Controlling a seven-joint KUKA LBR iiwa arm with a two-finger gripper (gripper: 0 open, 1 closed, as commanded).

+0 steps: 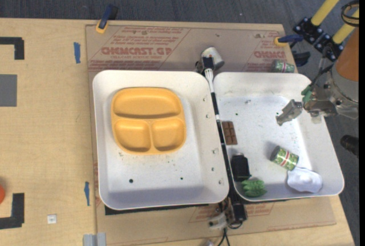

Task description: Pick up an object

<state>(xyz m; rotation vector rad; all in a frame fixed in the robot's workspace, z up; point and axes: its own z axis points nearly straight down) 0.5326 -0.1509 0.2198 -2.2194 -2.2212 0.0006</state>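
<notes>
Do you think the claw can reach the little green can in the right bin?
Probably yes. The claw hangs over the right bin, and the green can lies just below it with nothing on top.

A divided tray [149,119] lies in the left bin [108,182]. The right bin [331,153] holds a can [284,157], a cloth [304,181] and a chocolate bar [229,132].

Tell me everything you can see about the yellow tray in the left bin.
The yellow tray is a rounded-corner rectangular dish, seemingly smooth plastic, split into three compartments: one long one across the far side and two smaller ones on the near side. It lies flat and right side up on the floor of the left bin, toward the far half, apart from the bin's walls. Its compartments hold nothing, and nothing else touches it.
</notes>
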